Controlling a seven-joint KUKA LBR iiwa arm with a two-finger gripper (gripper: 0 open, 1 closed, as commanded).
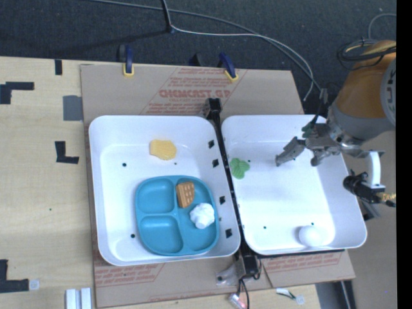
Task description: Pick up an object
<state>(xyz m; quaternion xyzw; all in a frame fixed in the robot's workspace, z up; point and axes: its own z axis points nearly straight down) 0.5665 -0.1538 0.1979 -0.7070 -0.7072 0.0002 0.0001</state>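
Cardboard covers the surface (193, 92) under two shallow white bins. Over the right bin (335, 192) hangs the grey arm's jaws (301, 153) — spread wide, holding nothing. Below them a small green lump (239, 168) lies by the bin's left wall, well apart from a white ball (314, 235) near the front edge. The left bin (103, 172) holds a blue divided plastic tray (158, 227).

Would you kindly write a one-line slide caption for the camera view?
Open gripper poised above the right bin, between a green object and a white ball.
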